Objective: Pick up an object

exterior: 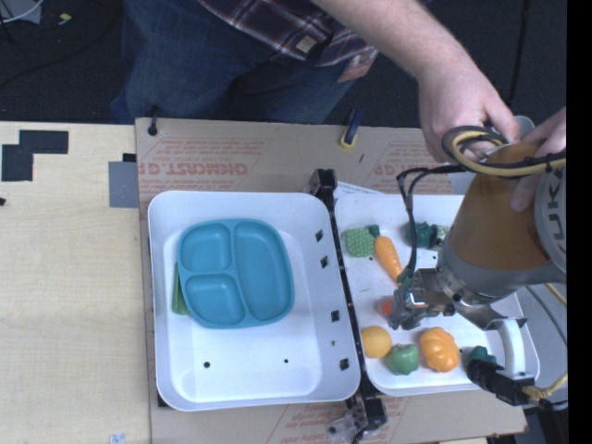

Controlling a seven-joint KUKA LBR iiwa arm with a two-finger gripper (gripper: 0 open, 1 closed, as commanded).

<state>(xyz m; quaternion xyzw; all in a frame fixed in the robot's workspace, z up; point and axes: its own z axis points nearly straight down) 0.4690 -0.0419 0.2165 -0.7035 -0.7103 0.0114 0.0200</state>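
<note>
Cardboard covered the bench (231,155) under two white bins, and the arm hung over the right bin (370,377).

Whether the jaws (410,309) were parted or closed could not be told; nothing showed between them. They hung low among the toys, with a carrot (388,256) just above, a green knobbly piece (359,241) beyond it, and a yellow ball (376,341), a green toy (402,360) and an orange toy (438,349) just below. A person's hand (462,109) rested on the arm's cables. The left bin (240,377) held a blue tray (235,274). By my reading the step was the descent onto a target, probably a small red piece (387,306) beside the tips. Next would come closing on one toy, then a straight lift.
</note>
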